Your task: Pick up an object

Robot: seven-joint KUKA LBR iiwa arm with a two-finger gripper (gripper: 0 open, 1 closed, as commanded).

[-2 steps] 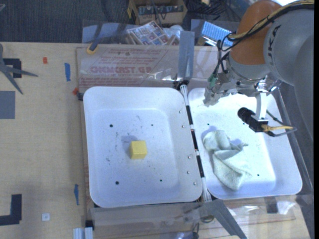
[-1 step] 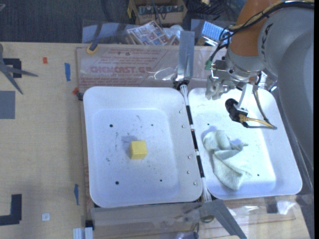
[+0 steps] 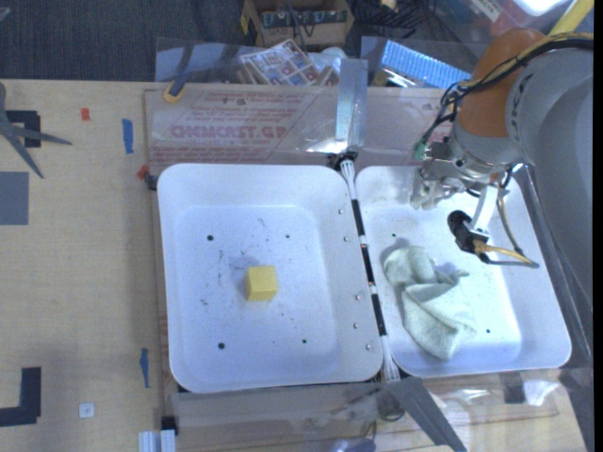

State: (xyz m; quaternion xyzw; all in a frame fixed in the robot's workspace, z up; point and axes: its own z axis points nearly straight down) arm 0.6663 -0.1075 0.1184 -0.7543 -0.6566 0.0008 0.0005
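— Where's the gripper [image 3: 431, 196]?
— Over the right bin's [image 3: 542, 342] far corner; can't tell its state.
— Nearest thing?
— The cloth [image 3: 426, 301], just toward us from it, long axis running front to back. The block [image 3: 262, 282] sits in the left bin [image 3: 188, 205].

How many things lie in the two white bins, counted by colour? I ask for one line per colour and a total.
Yellow: 1, the block in the left bin.
White: 1, the crumpled cloth in the right bin.
Total: 2.
The gripper is over the right bin, at its far edge, apart from the cloth.
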